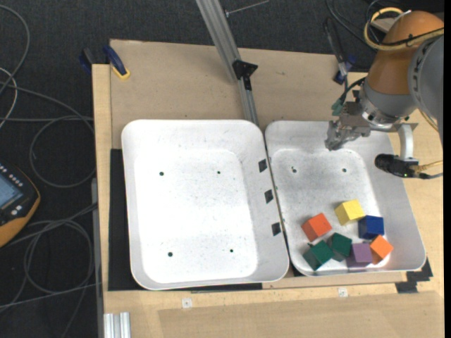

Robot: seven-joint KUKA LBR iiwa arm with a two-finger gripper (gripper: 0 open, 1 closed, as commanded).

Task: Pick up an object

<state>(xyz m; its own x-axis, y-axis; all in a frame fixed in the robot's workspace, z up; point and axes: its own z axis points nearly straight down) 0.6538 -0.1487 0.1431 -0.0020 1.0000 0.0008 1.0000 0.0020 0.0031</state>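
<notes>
gripper [341,136] over right bin's [310,136] far edge, finger state unclear, blocks [345,239] clustered in near corner

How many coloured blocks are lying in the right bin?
7, clustered at the near end of the right bin: red-orange, yellow, blue, orange, purple, two green. More may hide beneath.

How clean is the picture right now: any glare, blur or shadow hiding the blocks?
Camera view: even lighting, no strong glare on the right bin; blocks such as the yellow block look sharp, with soft shadows; the claw looks slightly soft, its tips hard to read.
</notes>
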